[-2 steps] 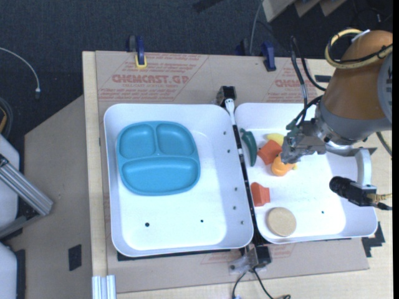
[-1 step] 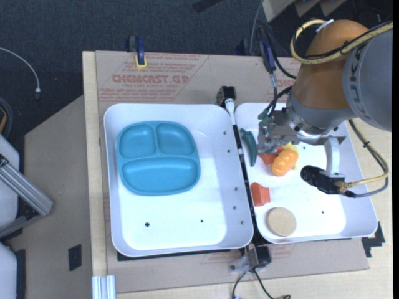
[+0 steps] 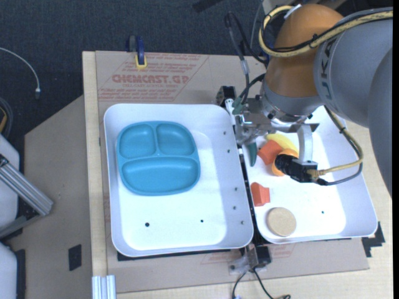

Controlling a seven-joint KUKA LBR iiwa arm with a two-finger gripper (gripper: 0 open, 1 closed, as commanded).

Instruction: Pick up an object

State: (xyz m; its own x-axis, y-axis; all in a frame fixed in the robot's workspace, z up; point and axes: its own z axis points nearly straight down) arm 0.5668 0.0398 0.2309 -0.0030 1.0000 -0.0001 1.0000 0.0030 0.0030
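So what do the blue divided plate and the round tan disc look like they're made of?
The plate looks like moulded plastic: uniform light blue, soft sheen, rounded compartment ridges. The disc looks like wood or cork: matte, pale tan, flat face; the view leaves open which.

From my seat I see the arm (image 3: 324, 55) reaching in from the right, its orange band over the right bin (image 3: 349, 223). The gripper (image 3: 269, 143) hangs low at that bin's left side, just beside an orange object (image 3: 272, 152) and a yellow one (image 3: 285, 141); I can't tell whether they touch. A small red block (image 3: 260, 194) and a tan wooden disc (image 3: 281, 221) lie nearer the front. In the left bin (image 3: 215, 229) sits a blue divided plate (image 3: 158, 157).
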